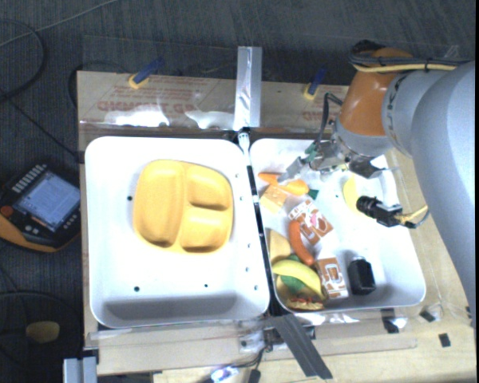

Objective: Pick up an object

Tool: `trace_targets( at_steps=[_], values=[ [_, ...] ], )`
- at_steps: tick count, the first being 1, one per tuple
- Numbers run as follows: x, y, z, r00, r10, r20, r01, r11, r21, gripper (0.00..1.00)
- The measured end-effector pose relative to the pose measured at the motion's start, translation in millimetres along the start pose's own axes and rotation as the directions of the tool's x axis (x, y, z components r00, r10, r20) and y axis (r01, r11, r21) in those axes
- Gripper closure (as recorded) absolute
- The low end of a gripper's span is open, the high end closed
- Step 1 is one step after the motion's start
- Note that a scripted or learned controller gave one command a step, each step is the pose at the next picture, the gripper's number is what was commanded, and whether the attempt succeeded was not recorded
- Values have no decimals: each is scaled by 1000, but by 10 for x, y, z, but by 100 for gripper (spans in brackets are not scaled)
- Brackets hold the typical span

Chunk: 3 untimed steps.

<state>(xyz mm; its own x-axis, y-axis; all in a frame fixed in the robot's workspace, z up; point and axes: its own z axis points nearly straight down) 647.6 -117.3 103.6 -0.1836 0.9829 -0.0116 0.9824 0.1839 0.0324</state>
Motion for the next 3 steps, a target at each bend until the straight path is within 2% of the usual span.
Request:
trace_targets(
  at_steps=[1, 2, 3],
  values=[
    [16, 18, -99, 1000, -3, -1, 3, 1000, -2, 100],
    [17, 15, -95, 1000, -3, -1, 3, 1000, -1, 0],
    [13, 17, -178, 1000, -3, -1, 3, 1000, 0, 100]
  ],
)
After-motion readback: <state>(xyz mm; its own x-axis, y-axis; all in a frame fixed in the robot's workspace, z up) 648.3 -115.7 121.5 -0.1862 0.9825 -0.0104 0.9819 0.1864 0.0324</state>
